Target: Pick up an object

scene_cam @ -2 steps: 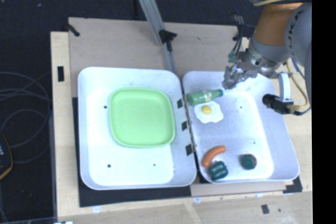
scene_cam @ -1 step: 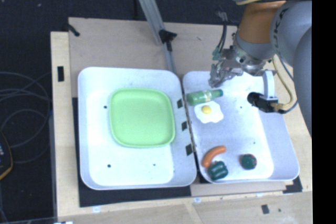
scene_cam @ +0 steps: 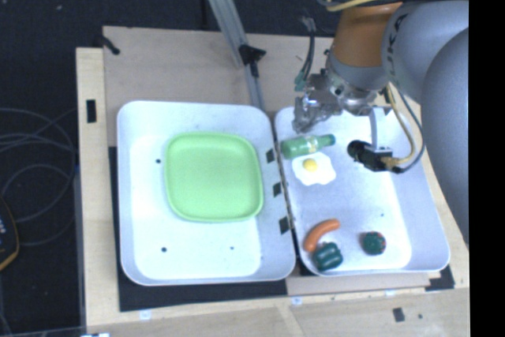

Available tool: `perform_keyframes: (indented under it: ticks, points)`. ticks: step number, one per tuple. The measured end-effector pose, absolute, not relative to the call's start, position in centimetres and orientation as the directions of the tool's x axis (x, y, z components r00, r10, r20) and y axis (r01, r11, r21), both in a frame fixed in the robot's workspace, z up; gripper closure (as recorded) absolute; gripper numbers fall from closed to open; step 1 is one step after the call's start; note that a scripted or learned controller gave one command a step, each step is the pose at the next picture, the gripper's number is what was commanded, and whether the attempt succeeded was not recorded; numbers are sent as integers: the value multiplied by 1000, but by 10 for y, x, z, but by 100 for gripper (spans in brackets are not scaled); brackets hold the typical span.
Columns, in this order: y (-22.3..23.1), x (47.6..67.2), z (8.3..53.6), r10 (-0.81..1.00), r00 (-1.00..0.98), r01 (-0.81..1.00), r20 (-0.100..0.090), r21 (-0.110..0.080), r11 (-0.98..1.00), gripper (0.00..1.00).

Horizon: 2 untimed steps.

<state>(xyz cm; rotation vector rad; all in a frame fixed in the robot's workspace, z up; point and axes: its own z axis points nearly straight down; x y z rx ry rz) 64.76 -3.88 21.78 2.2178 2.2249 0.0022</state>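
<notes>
White plastic forms the left bin [scene_cam: 142,249], well to the left of the claw [scene_cam: 304,121], and a pale green square plate [scene_cam: 213,175] lies flat in its middle. Right of it, past the divider where the two bins meet, the right bin [scene_cam: 410,209] begins, and the claw hangs over that bin's upper left corner, at the end of the grey arm [scene_cam: 442,51] with its orange band [scene_cam: 371,8]. Whether the claw is spread or pressed together I cannot tell, since the wrist hides the tips. Just below the claw, a green bottle [scene_cam: 306,144] lies on its side, close to it, though touch cannot be judged. Below the bottle sits a toy fried egg [scene_cam: 312,168]. Lower still, well apart from the claw, an orange sausage [scene_cam: 322,232] lies tilted, with a dark green pepper [scene_cam: 327,256] just beneath it. Further right, near the bin's lower edge, rests a small dark green round toy [scene_cam: 373,243].
</notes>
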Motion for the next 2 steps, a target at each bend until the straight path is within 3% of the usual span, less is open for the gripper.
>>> perform_keyframes:
  ticks: [2]
  points:
    - [66,616,230,1000,-3,1000,1,0,3,100]
